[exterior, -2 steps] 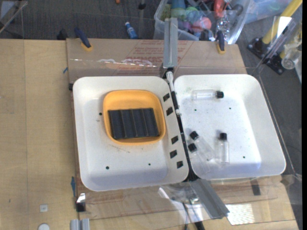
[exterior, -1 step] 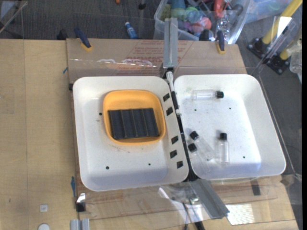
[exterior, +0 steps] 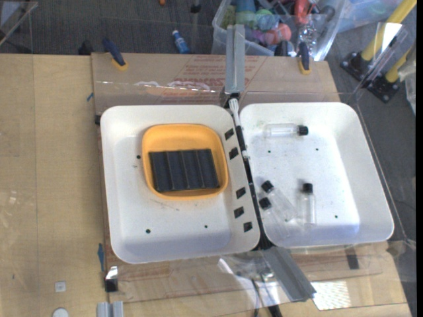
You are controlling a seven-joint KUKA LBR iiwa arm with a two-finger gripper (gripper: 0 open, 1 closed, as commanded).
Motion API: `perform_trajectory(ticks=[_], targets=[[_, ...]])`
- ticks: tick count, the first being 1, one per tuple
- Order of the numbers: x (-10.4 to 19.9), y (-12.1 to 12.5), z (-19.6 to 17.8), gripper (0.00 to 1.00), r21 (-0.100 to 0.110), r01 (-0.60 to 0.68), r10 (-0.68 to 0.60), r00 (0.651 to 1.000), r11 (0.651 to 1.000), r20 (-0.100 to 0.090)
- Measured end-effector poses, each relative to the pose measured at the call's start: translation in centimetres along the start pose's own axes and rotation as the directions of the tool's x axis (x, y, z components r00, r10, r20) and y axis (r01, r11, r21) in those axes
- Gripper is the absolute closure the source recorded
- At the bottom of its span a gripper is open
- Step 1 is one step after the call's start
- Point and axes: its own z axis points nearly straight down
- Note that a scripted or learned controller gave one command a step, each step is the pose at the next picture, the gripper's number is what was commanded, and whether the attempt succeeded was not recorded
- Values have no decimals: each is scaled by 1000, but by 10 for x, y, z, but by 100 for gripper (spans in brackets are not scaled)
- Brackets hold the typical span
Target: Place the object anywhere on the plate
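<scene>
Black ridged object (exterior: pixel 184 170) lies flat on orange plate (exterior: pixel 154 142), left bin (exterior: pixel 122 230). Right bin (exterior: pixel 344 150): clear vials, maybe three.

Left shallow white bin (exterior: pixel 125 233): a square yellow plate (exterior: pixel 184 136) sits in its upper middle, and a dark ribbed rectangular block (exterior: pixel 184 170) covers most of the plate's floor. Bare bin floor runs round the plate, widest along the near side. Right shallow white bin (exterior: pixel 344 150): three clear, black-capped vials lie flat, one (exterior: pixel 285 131) near the far wall, one (exterior: pixel 306 202) and another (exterior: pixel 276 198) towards the near side; open floor between and at right. A raised divider (exterior: pixel 239 170) separates the bins.
</scene>
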Motion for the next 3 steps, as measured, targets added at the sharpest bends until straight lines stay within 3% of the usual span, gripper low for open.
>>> perform_trajectory(ticks=[1, 2, 3], targets=[[0, 0, 1, 100, -2, 393, -393, 919, 919, 1], [-7, 2, 1, 100, -5, 563, -563, 827, 827, 3], [-12, 3, 1, 100, -3, 781, -781, 625, 625, 4]])
